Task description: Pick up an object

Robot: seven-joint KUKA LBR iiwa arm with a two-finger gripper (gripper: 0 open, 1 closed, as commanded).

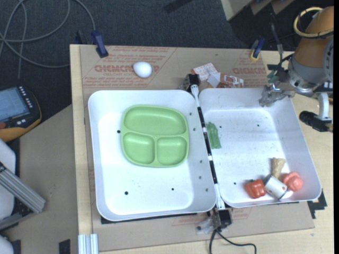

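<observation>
Bench (79, 142): brown board, two white bins side by side. Left bin (106, 184) carries a green divided plate (154, 135) toward its 12 o'clock half; open floor at its 6 o'clock. Right bin (249, 126) mostly bare through the middle. Arm (312, 52) sits at 2 o'clock of the right bin, claw (273, 93) at that bin's upper rim; spread of the claw cannot be told. Pickable things bunch at the right bin's 5 o'clock corner: two red pieces (255, 189), a white cylinder (275, 187), a tan bit (277, 166), touching or just beside each other and close to the sloped wall. Likely trouble: claw strikes the wall, or closes on two at once, or nudges them apart. Green strip (213, 135) lies at 9 o'clock against the dividing rim, flat, hard to get under. White egg (142, 69) rests outside the bins at 12 o'clock.
</observation>
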